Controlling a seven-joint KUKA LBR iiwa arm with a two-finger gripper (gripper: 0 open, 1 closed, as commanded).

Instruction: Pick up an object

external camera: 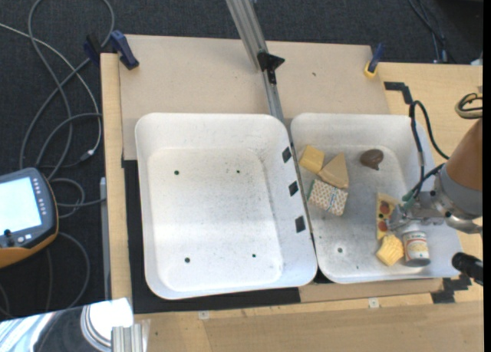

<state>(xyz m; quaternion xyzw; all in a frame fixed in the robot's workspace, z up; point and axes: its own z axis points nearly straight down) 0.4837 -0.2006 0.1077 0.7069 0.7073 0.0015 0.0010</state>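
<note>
The right bin (349, 132) holds several small objects. Two yellow wedge-shaped blocks (324, 165) lie at its left, with a patterned white packet (328, 199) just below them. A dark brown lump (372, 159) sits near the far wall. A red and yellow item (383, 214), a yellow waffle-like piece (390, 250) and a small white can (417, 248) cluster at the near right. My gripper (406, 215) hangs low over this cluster, right beside the red and yellow item and just above the can. The arm's wrist hides how it meets them.
The left bin (211, 205) lies beside the right one. A metal bar (249, 28) slants down to the seam between the bins. A black cable (420, 139) runs along the right bin's far right wall. A handheld pendant (23, 212) lies off the bench at left.
</note>
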